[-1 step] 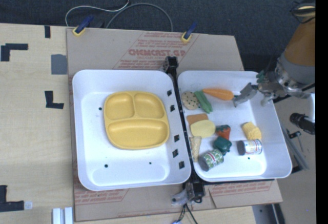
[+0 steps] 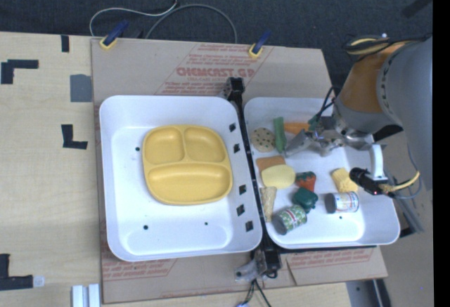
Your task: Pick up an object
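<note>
The right bin (image 2: 373,228) holds several toy food items. Among them are a round cookie (image 2: 264,137), a green stick (image 2: 280,133), an orange piece (image 2: 297,127), a pale yellow lump (image 2: 278,175), a green can (image 2: 290,218) and a small white can (image 2: 342,202). My gripper (image 2: 304,140) hangs low over the upper middle of this bin. It is just right of the green stick and beside the orange piece. The grey and orange arm (image 2: 373,91) reaches in from the right.
The left bin (image 2: 119,179) carries a yellow divided plate (image 2: 187,164). A dark green item (image 2: 305,197), a red and green piece (image 2: 305,178) and a yellow chunk (image 2: 342,179) lie mid-bin on the right. A black divider (image 2: 245,158) runs between the bins.
</note>
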Tool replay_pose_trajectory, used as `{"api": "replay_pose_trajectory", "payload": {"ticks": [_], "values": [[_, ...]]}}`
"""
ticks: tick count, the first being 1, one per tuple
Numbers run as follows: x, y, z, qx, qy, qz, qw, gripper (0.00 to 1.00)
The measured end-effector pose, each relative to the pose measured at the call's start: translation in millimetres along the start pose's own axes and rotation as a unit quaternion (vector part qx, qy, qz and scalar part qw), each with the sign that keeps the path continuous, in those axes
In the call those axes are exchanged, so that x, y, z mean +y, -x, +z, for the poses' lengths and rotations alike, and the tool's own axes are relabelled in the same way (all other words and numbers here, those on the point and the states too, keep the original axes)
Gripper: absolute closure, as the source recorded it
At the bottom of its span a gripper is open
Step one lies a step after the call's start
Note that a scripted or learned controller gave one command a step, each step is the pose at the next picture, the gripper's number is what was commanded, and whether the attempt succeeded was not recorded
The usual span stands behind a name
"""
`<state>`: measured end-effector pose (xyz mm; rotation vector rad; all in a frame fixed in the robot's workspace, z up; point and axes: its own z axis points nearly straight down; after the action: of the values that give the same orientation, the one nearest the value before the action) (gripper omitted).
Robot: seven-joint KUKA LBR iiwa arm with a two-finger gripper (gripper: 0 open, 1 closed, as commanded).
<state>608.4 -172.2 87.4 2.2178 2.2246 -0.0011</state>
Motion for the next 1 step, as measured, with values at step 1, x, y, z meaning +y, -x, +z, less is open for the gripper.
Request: {"api": "replay_pose_trajectory", "payload": {"ticks": [1], "values": [[57.0, -15.1, 4.2, -0.001, -0.013, 0.001, 0.9999, 0.0]]}}
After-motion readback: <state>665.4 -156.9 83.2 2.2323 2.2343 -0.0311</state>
